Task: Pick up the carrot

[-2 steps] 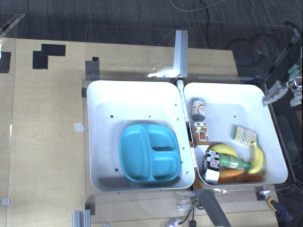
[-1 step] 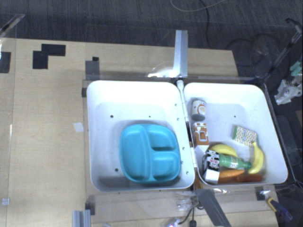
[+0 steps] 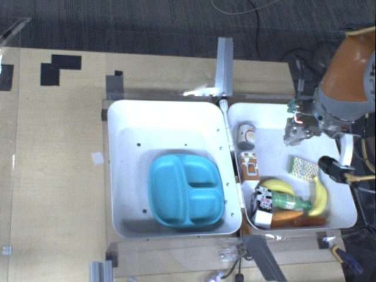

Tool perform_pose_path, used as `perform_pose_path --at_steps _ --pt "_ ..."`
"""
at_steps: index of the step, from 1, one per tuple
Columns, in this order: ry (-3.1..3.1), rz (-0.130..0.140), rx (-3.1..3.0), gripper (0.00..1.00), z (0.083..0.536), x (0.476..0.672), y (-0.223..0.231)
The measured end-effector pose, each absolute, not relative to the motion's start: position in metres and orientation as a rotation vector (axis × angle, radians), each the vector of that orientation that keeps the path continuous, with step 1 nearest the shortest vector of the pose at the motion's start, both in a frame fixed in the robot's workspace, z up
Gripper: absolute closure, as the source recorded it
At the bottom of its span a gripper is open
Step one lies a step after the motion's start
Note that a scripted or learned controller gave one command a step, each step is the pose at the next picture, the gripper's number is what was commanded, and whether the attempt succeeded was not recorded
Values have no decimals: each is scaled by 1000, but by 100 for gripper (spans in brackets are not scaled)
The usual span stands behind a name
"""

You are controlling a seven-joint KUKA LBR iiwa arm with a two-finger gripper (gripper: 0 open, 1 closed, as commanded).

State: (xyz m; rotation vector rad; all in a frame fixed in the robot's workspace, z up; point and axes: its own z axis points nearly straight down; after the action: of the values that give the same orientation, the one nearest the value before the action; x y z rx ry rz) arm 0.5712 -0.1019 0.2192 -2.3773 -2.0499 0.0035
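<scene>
While the grey arm [image 3: 346, 69] leans in from the right, its gripper [image 3: 295, 131] hangs over the upper part of the right bin [image 3: 276, 119], near the far wall, where the white floor lies bare and roomy. How far apart the fingers stand I cannot tell; they blur into a pale lump, and nothing shows between them. The carrot [image 3: 291, 218] lies well away from them at the near edge of that bin, a long orange-to-dark-red shape pressed against the front rim. A green bottle [image 3: 288, 202] lies just behind it, and a yellow banana [image 3: 319, 196] curves beside, crowding that corner. A small tin [image 3: 246, 135] and a printed carton [image 3: 249, 166] sit along the dividing wall, and a patterned packet [image 3: 303, 168] lies flat mid-bin. The left bin [image 3: 126, 157] holds a smooth blue divided tray [image 3: 185, 188], with open white floor around it. Both bins rest on the pale wooden desk [image 3: 53, 175].
</scene>
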Motion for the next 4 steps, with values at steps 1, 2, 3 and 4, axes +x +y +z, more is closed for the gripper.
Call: perform_pose_path --at_steps 1,2,3,4 --pt "-1651 5 -2669 100 183 547 -35" --pt "-1280 4 -2868 100 183 588 -19" --pt "-1280 4 -2868 0 183 588 -19" --pt "-1113 6 -2937 0 113 653 -95"
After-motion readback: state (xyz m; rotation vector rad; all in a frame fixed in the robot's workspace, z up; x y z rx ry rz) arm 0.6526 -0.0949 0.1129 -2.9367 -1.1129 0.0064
